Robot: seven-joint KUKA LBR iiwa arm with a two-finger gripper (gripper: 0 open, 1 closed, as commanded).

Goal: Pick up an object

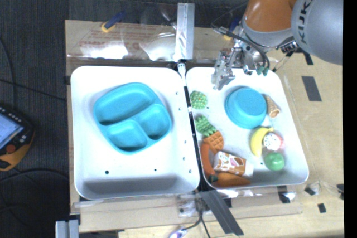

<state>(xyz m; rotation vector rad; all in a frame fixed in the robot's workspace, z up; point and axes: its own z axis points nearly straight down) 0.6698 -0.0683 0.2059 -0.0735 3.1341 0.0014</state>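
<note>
Above the right bin's (290,120) far-left corner — gripper (223,76), fingers apparently parted, grasping nothing. Just beside it, blue bowl (246,107); nearer, banana (257,139) and green ball (274,161) — untouched.

Glossy white plastic bins (134,184), smooth blue plastic tray (133,116), matt blue bowl (246,107), bare wooden bench (321,136)
</note>
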